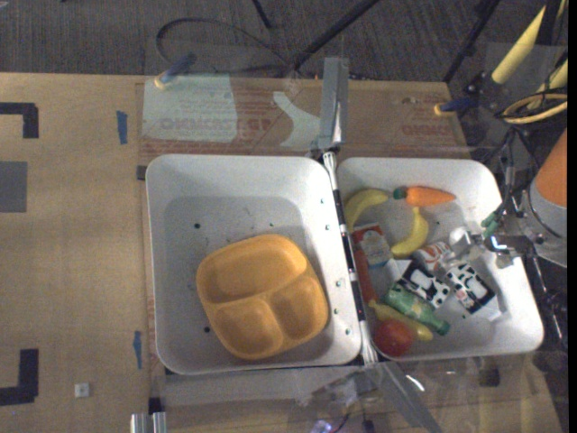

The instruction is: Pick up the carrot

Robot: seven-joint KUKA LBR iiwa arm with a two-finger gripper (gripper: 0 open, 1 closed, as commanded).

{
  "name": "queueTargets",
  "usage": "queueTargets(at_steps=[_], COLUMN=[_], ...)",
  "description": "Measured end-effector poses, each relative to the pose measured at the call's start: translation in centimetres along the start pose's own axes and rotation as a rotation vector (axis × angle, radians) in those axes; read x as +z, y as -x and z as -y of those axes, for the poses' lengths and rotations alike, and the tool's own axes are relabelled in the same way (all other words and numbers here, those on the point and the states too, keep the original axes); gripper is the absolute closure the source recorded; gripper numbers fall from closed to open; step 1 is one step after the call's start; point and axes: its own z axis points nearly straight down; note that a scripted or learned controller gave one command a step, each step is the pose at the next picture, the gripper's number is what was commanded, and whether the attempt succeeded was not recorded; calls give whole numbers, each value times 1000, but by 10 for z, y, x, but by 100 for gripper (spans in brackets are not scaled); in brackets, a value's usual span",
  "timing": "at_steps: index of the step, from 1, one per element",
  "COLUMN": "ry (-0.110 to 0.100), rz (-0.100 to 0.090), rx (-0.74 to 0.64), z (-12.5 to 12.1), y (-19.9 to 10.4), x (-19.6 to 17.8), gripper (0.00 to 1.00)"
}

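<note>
camera view:
carrot: we saw the carrot (425,195) lying flat along the far wall of the right bin (521,307), its green end pointing left, just beside a banana (397,215).
gripper: we found the gripper (494,240) at the right bin's right edge, nearer to us and to the right of the carrot, clearly apart from it. Nothing sat between its fingers; we couldn't tell whether they were spread or pressed together.
arm: the orange band (552,177) showed at the right edge of the frame, above the gripper.
right bin contents: we noted black-and-white cartons (444,285), a green bottle (416,305) and a red fruit (394,336) crowded near the front.
left bin: the left bin (171,242) held a yellow divided plate (261,296).
surface: both bins rested side by side on a light wooden bench (72,269) marked with blue tape and black corner marks.
room: we saw dark carpet (117,16), tripod legs and cables past the bench's far edge.
</note>
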Motion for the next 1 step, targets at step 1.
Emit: queueTargets(at_steps=[1], ry=[3], rz=[2], rx=[76], z=[-64], y=[-40], x=[45], gripper=[0])
